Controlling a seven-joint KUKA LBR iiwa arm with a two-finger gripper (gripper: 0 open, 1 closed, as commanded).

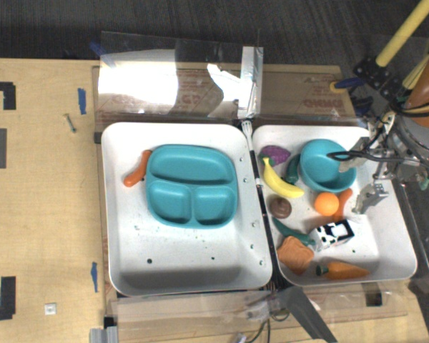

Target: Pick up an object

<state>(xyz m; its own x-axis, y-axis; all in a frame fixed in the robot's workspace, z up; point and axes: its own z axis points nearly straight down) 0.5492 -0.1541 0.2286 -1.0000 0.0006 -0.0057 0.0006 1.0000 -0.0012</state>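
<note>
**Desk:** What did the overhead camera give you of the bench and room?

**Me:** I saw a pale wooden bench (36,213) with black tape marks near its left edge and bits of blue tape. Beyond its far edge the floor (164,6) was dark. Two shallow white bins sat side by side, touching along their inner rims: the left bin (121,249) and the right bin (393,241). Behind them stood clear plastic sheeting (171,84) catching a strong glare.

**Desk:** And the contents?

**Me:** The left bin held a teal divided plate (191,184) with an orange sausage-shaped toy (136,170) just beside its left rim. In the right bin I made out a teal bowl (322,164) at the back, a purple toy (275,153) near the back-left corner, a yellow banana (279,181) along the left side, a brown round piece (279,206) in front of it, an orange ball (327,204) just in front of the bowl, a black-and-white block (334,232), a toast-coloured piece (295,253) and a carrot (343,269) near the front rim.

**Desk:** The arm?

**Me:** It came in from the right, the gripper (357,157) over the bowl's right rim. I couldn't tell how its jaws stood, and I saw nothing held between them
</note>
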